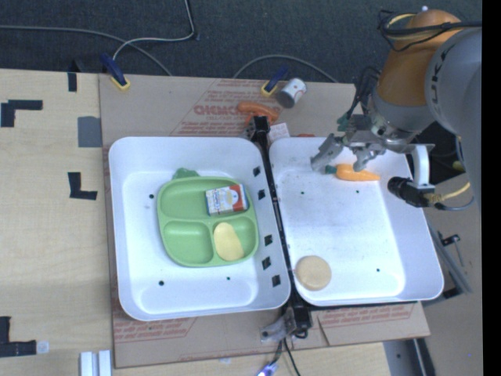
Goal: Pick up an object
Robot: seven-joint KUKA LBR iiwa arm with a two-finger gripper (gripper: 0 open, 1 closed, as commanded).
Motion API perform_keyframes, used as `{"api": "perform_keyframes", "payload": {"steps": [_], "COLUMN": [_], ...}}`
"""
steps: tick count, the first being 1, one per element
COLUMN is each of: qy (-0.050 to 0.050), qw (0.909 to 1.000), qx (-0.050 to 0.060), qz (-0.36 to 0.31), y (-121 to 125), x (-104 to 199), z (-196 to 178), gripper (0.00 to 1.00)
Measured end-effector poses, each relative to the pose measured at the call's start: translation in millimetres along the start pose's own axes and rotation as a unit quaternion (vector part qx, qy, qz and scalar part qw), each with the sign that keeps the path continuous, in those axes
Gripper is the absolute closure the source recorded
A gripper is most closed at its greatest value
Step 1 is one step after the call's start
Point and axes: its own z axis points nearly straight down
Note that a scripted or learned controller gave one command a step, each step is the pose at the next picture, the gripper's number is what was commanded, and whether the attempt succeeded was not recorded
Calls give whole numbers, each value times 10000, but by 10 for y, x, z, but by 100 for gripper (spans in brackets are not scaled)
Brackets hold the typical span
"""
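Camera view: the gripper hangs low over the far end of the right bin, its two fingers spread apart with nothing between them. Just beside the fingers, on the arm's side and a little nearer the camera, lies a small orange carrot-like piece, flat on the bin floor with its long axis running across the bin. It appears to touch or nearly touch the nearer finger; the exact gap is too small to tell.

It looks like a toy vegetable: probably light, stiff plastic, smooth and somewhat slippery, tapered toward one end. I would judge it not fragile. The best hold is likely across its thicker middle, fingers closing on the short width, since a pinch at the taper could squirt it out.

Well away from the fingers, toward the camera in the same bin, sits a round tan disc, flat and low, harder to get fingers under. Across the divider, far from the fingers, the left bin carries a green divided plate with a small printed packet and a yellow oval piece. Both bins rest on the counter.
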Motion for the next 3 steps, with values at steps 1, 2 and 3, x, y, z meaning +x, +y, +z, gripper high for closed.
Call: {"api": "perform_keyframes", "payload": {"steps": [1,2,3], "qy": [-11,-42,-28], "qw": [10000,10000,9999], "qx": [9,-90,-96], "qz": [9,-3,-7], "y": [285,415,421], "x": [-418,-592,-577], "z": [501,994,890], "gripper": [0,0,100]}}
